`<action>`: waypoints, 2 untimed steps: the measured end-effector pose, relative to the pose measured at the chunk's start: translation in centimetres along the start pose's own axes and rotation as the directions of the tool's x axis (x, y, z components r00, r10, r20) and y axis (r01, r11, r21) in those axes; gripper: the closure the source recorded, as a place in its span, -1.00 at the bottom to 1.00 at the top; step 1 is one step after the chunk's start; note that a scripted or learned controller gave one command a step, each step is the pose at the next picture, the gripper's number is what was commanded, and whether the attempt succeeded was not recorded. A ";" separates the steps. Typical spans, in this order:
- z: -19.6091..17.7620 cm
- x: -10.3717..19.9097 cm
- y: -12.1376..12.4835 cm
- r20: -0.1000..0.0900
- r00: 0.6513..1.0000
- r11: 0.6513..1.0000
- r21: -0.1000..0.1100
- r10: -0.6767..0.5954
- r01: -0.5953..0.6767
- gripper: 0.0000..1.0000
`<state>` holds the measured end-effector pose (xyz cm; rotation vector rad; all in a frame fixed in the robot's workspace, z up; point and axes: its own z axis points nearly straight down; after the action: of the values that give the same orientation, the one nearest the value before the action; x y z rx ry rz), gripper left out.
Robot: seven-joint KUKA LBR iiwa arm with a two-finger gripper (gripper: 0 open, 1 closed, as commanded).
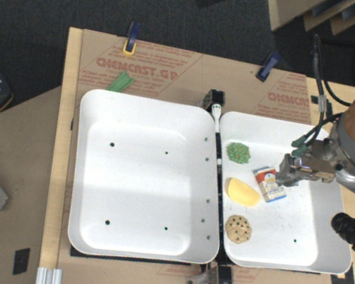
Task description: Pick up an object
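Camera view: gripper [288,172] low in right bin [300,255], right at small red-white-blue box [271,184]. Finger state: cannot tell, hidden by wrist. Box not visibly between fingers, so no grasp claimed.

Risk, judged: box lies tilted, close to yellow piece [243,192]; off-centre closure likely nudges box or clips it by corner, then it slips on lift.

Right bin also holds green lump [238,152] near divider and cookie [238,229] toward front. Left bin [93,157] beside it, nothing seen inside.
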<state>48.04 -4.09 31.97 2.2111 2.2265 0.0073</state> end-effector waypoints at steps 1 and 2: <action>-1.7 7.6 0.0 -0.001 1.000 1.000 0.002 -0.003 0.003 1.00; -15.4 10.9 0.2 -0.003 1.000 1.000 -0.013 0.003 -0.003 1.00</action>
<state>48.04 6.76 47.42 2.2092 2.2184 0.0248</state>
